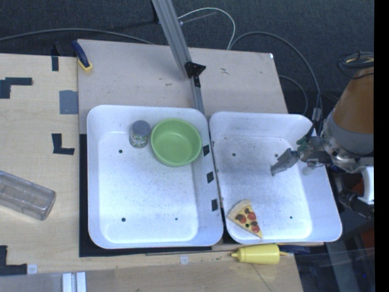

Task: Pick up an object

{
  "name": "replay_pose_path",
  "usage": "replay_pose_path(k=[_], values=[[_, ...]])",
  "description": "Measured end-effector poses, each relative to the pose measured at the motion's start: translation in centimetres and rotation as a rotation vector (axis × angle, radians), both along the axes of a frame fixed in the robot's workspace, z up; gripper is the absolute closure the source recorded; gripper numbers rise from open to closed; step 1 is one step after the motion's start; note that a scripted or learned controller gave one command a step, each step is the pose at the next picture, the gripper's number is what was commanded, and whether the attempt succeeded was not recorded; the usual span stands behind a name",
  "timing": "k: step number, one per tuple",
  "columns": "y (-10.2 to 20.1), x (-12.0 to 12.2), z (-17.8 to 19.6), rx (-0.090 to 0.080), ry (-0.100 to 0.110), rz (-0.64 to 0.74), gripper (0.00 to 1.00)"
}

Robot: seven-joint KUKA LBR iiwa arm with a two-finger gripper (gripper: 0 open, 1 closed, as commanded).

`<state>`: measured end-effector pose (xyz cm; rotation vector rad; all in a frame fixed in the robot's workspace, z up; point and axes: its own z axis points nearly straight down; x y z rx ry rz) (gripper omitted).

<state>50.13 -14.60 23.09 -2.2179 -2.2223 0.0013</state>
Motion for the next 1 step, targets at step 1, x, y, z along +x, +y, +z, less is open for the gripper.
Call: replay_pose_path(k=[1], values=[[-0.02, 0.0, 0.0, 0.0, 0.0, 0.0, 0.0]])
